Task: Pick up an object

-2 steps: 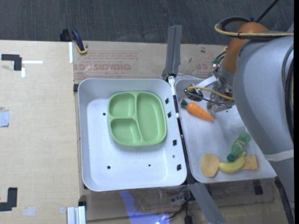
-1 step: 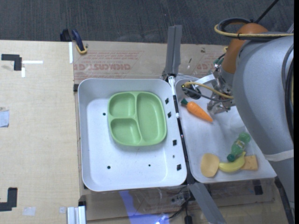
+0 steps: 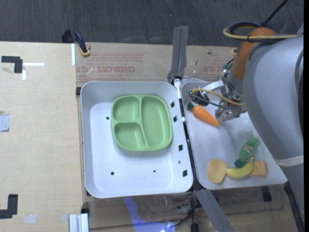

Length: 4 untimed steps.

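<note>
Camera view: a carrot (image 3: 204,115) lies in the right bin (image 3: 227,144), near that bin's far-left corner, its green top toward the left wall and its orange point aimed at the bin's middle. The hand (image 3: 228,111) sits low over the bin just to the right of the carrot's tip, near the far edge; whether it is open or closed cannot be told from here, and nothing can be seen between its parts. Cables (image 3: 212,96) loop from the wrist over the bin's far-left corner, above the carrot's leafy end. Toward the bin's near edge a banana (image 3: 240,171) lies curved, touching a pale round chip-like piece (image 3: 217,171) on its left and a tan square piece (image 3: 259,168) on its right. A small green bottle (image 3: 247,150) rests just beyond the banana. The grey arm (image 3: 275,95) covers the bin's right side, with the orange band (image 3: 248,50) above the wrist. In the left bin (image 3: 96,168), a green divided plate (image 3: 142,123) lies a little toward the far side. Both bins sit side by side on the tabletop (image 3: 38,144).
</note>
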Each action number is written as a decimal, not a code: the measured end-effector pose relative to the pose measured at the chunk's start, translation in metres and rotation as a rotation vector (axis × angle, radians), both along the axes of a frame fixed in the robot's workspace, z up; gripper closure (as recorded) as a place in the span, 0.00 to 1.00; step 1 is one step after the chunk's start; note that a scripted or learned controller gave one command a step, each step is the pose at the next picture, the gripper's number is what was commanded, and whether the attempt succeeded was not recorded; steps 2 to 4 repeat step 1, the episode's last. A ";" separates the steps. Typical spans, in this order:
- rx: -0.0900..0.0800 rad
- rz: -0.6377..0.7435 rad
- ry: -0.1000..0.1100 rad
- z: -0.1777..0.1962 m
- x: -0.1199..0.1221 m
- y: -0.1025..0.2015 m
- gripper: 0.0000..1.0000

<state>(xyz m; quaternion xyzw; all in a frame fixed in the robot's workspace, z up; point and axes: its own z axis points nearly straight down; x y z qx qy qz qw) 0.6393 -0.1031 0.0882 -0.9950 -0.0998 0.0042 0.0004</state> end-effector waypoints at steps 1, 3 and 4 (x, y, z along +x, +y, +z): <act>0.001 0.002 -0.002 0.000 0.013 0.002 1.00; 0.001 0.002 -0.002 0.000 0.013 0.002 1.00; 0.001 0.002 -0.002 0.000 0.013 0.002 1.00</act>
